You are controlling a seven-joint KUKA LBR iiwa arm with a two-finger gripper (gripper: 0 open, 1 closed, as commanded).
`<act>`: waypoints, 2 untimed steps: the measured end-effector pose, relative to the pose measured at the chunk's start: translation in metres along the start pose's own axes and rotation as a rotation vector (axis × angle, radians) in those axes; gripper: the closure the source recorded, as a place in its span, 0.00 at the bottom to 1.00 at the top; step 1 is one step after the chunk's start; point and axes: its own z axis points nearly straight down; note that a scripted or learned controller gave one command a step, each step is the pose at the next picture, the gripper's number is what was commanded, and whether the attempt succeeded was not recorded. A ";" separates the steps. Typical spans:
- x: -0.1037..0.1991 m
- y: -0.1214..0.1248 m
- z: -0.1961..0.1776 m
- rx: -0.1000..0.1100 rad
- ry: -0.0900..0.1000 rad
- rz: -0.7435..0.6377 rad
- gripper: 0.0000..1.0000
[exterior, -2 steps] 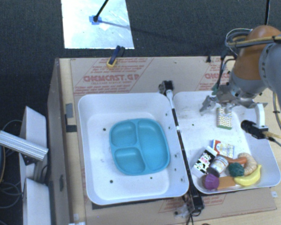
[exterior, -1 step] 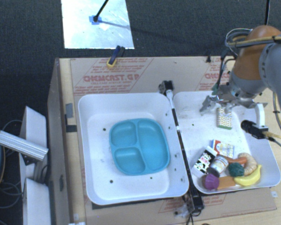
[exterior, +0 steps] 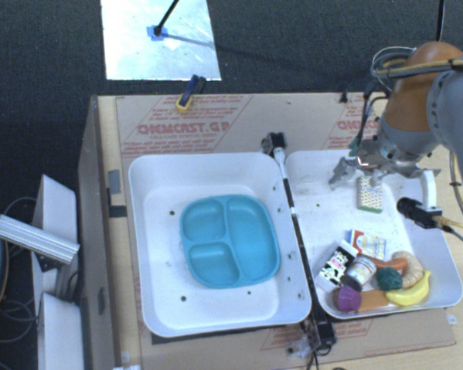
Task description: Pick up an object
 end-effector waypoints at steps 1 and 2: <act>0.000 0.000 0.000 0.000 0.000 0.000 0.00; 0.000 0.000 0.000 0.000 0.000 0.000 0.00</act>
